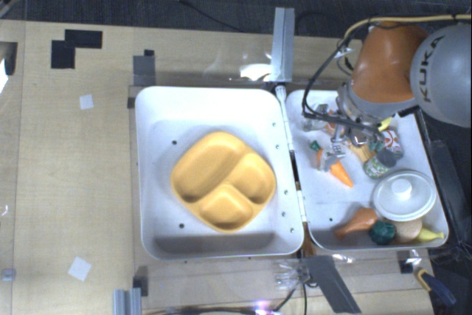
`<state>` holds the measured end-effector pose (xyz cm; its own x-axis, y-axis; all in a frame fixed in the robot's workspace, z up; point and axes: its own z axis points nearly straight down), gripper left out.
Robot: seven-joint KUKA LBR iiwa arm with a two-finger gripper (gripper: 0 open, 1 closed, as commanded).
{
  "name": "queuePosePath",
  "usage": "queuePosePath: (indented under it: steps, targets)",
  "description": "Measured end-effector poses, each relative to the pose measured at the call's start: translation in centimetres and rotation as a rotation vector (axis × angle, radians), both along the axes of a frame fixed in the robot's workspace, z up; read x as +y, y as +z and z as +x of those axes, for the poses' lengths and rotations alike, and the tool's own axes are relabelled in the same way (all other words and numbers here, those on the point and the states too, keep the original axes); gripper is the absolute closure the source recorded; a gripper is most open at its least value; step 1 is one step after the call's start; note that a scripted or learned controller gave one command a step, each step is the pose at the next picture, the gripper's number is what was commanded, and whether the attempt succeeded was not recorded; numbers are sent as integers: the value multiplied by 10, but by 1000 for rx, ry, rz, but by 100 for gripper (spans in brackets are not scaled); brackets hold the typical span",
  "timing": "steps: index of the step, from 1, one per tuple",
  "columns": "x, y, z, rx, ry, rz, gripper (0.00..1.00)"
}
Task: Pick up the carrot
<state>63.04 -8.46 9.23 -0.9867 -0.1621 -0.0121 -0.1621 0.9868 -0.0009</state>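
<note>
Camera view, fixed above the bench. The KUKA arm [431, 74] enters from the right, its grey link bent over the right bin [317, 221] and its orange band [383, 63] sitting above the wrist. The wrist points steeply down into the upper half of that bin, with black cables looping off its left side.

The gripper [338, 153] hangs low over the bin floor, its metal fingers directed at the carrot [340, 173]. The carrot is a small orange wedge lying on the floor of the right bin, just left of centre, immediately below the fingertips. Contact cannot be confirmed, and nothing is seen clamped between the fingers. Their spread is not readable at this angle (wrist hardware and clutter mask the gap), so I cannot tell the claw's state.

Other contents of the right bin: a white lidded pot [402, 195] at the lower right; a brown-orange pear-shaped item [358, 221] beside a dark green item [383, 233] along the lower edge; a yellow item [428, 235] in the lower right corner; a small orange and green piece [316, 150] left of the gripper; a round greenish object [377, 167] just right of the carrot.

The left bin [155, 158] holds a yellow three-compartment plate [223, 179], lying flat near its centre, well apart from the arm.
</note>
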Motion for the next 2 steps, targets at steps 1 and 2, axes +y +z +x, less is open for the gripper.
queuePosePath:
  steps: [1,2]
  targets:
    - [1,14,3,-13,2,0,100]
    - [77,97,-12,-3,241,-2,100]
